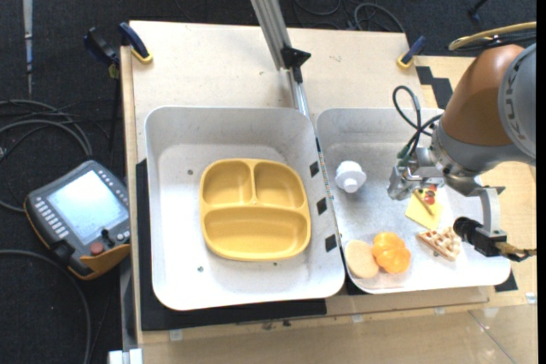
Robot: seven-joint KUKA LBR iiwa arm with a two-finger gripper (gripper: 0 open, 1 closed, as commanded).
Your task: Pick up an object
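Cheese wedge [422, 209] just below tool [408, 181]; tool opening unclear; right bin [367, 128].

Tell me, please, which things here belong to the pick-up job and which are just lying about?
Job: gripper, yellow wedge, white cup, orange piece, pale round piece, waffle-like piece.
Lying about: yellow divided tray, control pendant.

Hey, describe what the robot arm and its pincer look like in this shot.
The arm has rounded grey casings with a broad orange band above the wrist. A black cable loops from the wrist area. The pincer is a small silver-grey metal assembly over the right bin.
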